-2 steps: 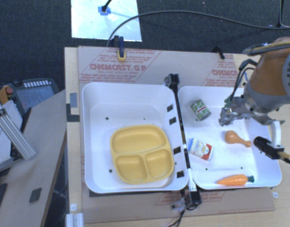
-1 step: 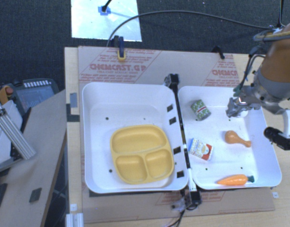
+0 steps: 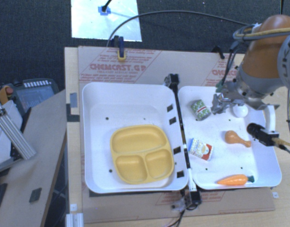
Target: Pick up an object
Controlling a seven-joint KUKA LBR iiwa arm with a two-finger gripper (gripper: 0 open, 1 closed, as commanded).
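You've got the arm [image 3: 268, 56] reaching in from the right, its orange band sitting high over the far right corner of the right bin [image 3: 272, 174]. The tool [image 3: 221, 103] hangs low over the far part of that bin, just right of the small green can [image 3: 200, 109], which lies tilted on the bin floor. You can't tell from here how wide the tool stands; the metal parts blur together, and nothing shows gripped in it. Right beside the tool, on its right, a white ball-like object [image 3: 240, 110] peeks out from under the wrist. Nearer to you, an orange-brown drumstick-shaped toy [image 3: 236, 138] lies toward the right side of the bin, and a small white, blue and red packet [image 3: 200, 149] sits near the bin's left wall. At the near edge lies a toy carrot [image 3: 235, 179], green tip pointing right. Over in the left bin [image 3: 95, 126], a yellow divided tray [image 3: 142, 153] rests toward the near side. Both bins sit on the tabletop [image 3: 74, 70].
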